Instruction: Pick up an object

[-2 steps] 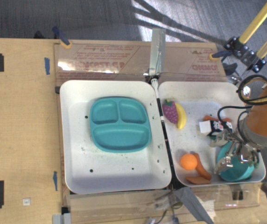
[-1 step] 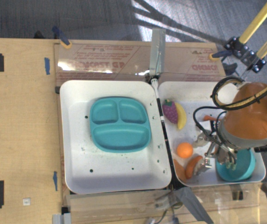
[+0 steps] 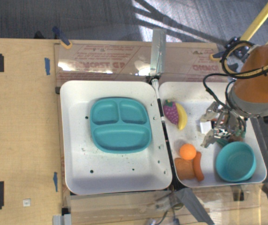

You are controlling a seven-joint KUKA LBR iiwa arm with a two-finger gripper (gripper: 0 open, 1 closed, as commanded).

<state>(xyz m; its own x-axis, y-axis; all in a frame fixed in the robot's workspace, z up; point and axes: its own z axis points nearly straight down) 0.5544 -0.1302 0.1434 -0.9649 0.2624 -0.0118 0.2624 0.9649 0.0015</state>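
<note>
My gripper (image 3: 209, 126) hangs low over the middle of the right bin (image 3: 196, 93), its fingers (image 3: 208, 141) spread open. A small white piece shows between them; whether it is a loose object or part of the hand I cannot tell. To the left lie a purple grape bunch (image 3: 171, 112) and a yellow banana (image 3: 182, 117), touching each other. An orange ball (image 3: 187, 152) rests against an orange cup (image 3: 190, 168) lying on its side, below and left of the gripper. A teal bowl (image 3: 235, 161) stands upright just below the gripper, at the bin's near right corner.
The left bin (image 3: 73, 139) carries a teal divided plate (image 3: 120, 124) in its middle. A ridge (image 3: 161, 125) separates the two bins. The arm's orange band (image 3: 260, 74) and black cables sit over the right bin's far right side.
</note>
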